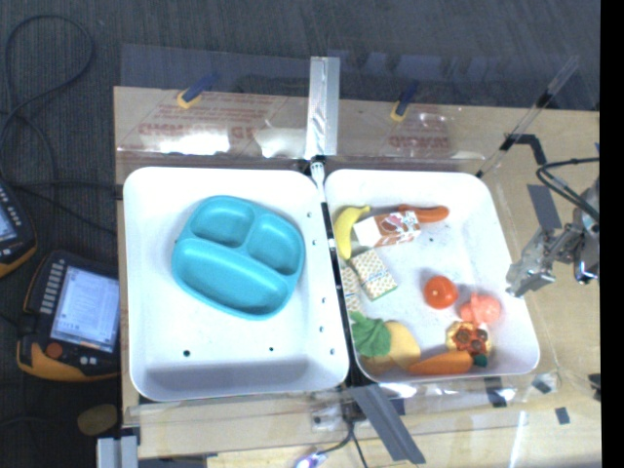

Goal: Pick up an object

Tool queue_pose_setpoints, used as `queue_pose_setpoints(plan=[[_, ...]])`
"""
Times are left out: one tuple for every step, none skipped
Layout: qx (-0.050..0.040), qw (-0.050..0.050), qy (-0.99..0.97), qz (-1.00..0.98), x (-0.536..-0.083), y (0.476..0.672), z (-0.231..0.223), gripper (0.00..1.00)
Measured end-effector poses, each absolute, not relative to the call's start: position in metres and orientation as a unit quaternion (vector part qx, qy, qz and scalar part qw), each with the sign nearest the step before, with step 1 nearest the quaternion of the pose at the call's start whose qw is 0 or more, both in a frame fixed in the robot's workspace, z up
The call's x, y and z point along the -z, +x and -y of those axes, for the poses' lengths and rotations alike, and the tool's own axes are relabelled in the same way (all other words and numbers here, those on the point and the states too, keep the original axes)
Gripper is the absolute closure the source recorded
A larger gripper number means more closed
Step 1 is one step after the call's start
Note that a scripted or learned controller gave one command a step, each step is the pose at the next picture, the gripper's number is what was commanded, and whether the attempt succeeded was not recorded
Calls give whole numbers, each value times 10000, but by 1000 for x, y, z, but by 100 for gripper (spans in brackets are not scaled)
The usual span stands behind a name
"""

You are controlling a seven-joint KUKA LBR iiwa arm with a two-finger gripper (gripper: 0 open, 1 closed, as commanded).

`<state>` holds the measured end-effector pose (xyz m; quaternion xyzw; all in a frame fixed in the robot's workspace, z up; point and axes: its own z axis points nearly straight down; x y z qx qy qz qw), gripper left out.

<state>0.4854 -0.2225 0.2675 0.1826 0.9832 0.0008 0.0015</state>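
Two shallow white bins sit side by side on the wooden surface (146, 125), seen from above at a slant. The left bin (146, 261) carries a blue divided plate (239, 254) lying near its middle. The right bin (487, 213) holds a scatter of toy food: a banana (345, 228) at the upper left, a small carton (388, 226) just beside it with what looks like a hot dog (429, 214) touching its far end, a checkered cracker-like block (373, 273) below, a red tomato (440, 292) near the middle, a pink fruit (481, 309) to its right, and along the near wall a green leafy piece (369, 335), a yellow fruit (400, 340), a carrot (441, 363) and a mixed, hard-to-read item (468, 337).

The hand (531, 269) hovers at the right bin's outer rim, apart from every piece of food — its metal parts are small and blurred, and whether the fingers stand wide or narrow cannot be told. Most of the arm is cut off at the right edge. A clear panel (244, 115) stands behind the bins, and a handheld controller (73, 312) lies on the floor at the left, partly cropped.
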Motion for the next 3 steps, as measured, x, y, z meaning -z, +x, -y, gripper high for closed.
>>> queue_pose_setpoints(plan=[[-7, 17, 2122, -9772, -279, 485, 223, 100], [8, 26, 1413, -9900, -397, 486, 223, 100], [6, 24, 119, -9999, -420, 485, 223, 100]])
